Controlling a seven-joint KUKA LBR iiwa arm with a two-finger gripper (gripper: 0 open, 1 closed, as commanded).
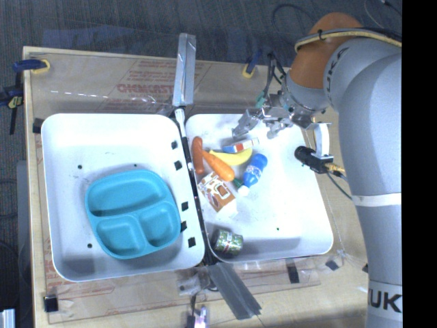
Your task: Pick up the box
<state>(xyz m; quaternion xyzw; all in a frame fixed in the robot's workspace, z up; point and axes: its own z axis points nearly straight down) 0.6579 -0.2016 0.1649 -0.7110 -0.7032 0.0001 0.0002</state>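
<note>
step: approach, box not yet gripped | gripper (254, 123) over right bin (311, 221) far edge, fingers apart, holding nothing | box (217, 192) lies near bin's left wall, beside carrot (220, 164) | next: travel toward left wall, descend, close on box

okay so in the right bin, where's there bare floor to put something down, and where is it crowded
Bare floor in the right bin lies along its right side and near front, between the box, the can and the right wall. It is crowded at the upper left: carrot, banana and blue bottle bunch under the gripper.
</note>
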